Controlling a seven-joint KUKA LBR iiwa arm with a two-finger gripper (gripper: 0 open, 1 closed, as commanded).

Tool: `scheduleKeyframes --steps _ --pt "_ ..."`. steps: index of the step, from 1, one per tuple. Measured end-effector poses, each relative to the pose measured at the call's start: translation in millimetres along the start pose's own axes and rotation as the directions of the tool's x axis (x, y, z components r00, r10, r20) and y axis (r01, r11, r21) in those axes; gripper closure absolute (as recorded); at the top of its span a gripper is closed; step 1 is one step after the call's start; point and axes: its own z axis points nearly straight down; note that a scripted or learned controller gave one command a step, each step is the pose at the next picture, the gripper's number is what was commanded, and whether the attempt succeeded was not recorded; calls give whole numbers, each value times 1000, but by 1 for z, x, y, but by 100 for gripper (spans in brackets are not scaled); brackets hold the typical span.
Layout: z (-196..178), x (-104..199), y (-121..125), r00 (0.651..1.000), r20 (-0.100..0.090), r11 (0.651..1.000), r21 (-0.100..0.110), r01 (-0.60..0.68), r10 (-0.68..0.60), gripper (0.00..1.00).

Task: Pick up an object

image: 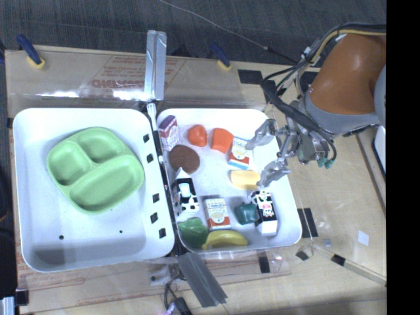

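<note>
My gripper [266,155] hangs open over the right side of the right bin [289,231], with nothing between its fingers. One fingertip [261,135] is near a small white and orange carton [239,151]. The other fingertip [270,174] is just right of a yellow block [244,178]. Also in this bin lie an orange-red ball [197,135], an orange cup [222,140], a brown disc [184,157], a purple carton [168,131], cow-patterned cartons [186,197] [265,214], a juice carton [216,212], a teal piece [247,212], a green pepper [191,228] and a banana [225,239].
The left bin [33,241] holds a green divided plate [96,168]. A metal bar [156,64] stands at the back between the bins. The arm's orange band [344,71] and its cables hang over the bench right of the bins.
</note>
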Motion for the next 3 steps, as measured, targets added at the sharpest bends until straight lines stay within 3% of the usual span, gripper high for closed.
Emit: scheduleKeyframes --steps 1,2,3 --pt "142 51 -4 998 -3 998 -2 64 -64 0" --pt "156 58 32 997 27 997 8 -75 75 0" --pt "165 -15 69 989 2 989 -2 -148 148 0"
